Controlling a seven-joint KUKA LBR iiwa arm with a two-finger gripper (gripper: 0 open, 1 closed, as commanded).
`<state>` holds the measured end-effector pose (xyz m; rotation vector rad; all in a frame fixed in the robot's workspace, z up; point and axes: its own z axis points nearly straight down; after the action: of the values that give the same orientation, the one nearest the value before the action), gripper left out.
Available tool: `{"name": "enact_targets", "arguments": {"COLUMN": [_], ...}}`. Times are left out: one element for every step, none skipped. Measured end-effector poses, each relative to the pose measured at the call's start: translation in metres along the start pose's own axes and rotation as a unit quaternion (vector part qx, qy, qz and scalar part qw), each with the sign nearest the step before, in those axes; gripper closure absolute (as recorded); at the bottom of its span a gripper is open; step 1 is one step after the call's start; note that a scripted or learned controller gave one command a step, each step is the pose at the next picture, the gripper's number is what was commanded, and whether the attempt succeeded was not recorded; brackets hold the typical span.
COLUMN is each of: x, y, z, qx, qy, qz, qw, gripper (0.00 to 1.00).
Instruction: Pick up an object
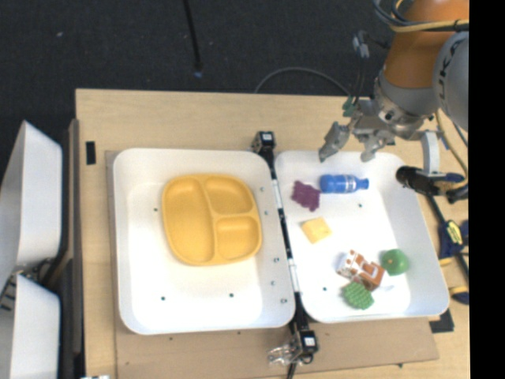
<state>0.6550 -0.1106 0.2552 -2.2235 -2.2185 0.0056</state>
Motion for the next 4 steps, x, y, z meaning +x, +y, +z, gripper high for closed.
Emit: {"name": "enact_targets", "arguments": {"x": [-0.005, -0.010, -0.012, -0.004], "y": [0.002, 0.010, 0.012, 0.019], "z": [0.043, 0.091, 0.076, 0.022], "qx": [0.000, 0.000, -0.004, -0.004], "qy": [0.000, 0.000, -0.001, 0.001], "qz": [0.001, 0.002, 0.003, -0.003], "qw": [1.0000, 1.0000, 1.0000, 1.0000], "gripper": [0.00, 0.00, 1.00, 1.00]}}
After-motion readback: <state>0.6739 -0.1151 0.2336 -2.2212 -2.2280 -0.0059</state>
